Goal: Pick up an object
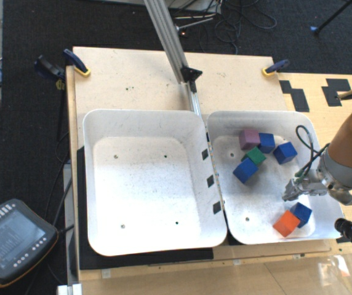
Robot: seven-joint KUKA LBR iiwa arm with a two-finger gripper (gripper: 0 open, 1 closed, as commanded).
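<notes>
1. Hovering low in the right bin (pixel 305 125), the gripper (pixel 292 192) held nothing we could see; its opening we couldn't tell.
2. Just below it sat the orange block (pixel 286 224), touching a blue block (pixel 301 213), our likeliest pick.

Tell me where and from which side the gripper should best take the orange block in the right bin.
Probably from straight above, closing on the orange block across its two free side faces, upper-left and lower-right. Its upper-right corner sits against a blue block, so fingers would likely not fit there. The gripper is just up-left of the pair, and the right bin floor beside the orange block's left is bare.
</notes>
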